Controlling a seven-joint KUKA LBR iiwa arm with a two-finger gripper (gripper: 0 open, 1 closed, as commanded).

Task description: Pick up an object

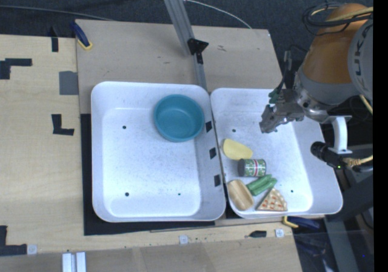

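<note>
My gripper [271, 122] hangs over the upper middle of the right bin [315, 168], above and to the right of the toys, with nothing visibly held. Below it lies a yellow lemon-like piece [236, 149]. A small green can [252, 167] lies on its side just under that. A green pickle [261, 185], a bread roll [239, 194] and a pizza slice [273, 202] crowd the bin's lower left corner.
A blue bowl [178, 117] sits in the upper right of the left bin [121, 168]. A slanted metal pole [182, 19] runs down to the gap between the bins. The arm's orange band [333, 40] is at the right.
</note>
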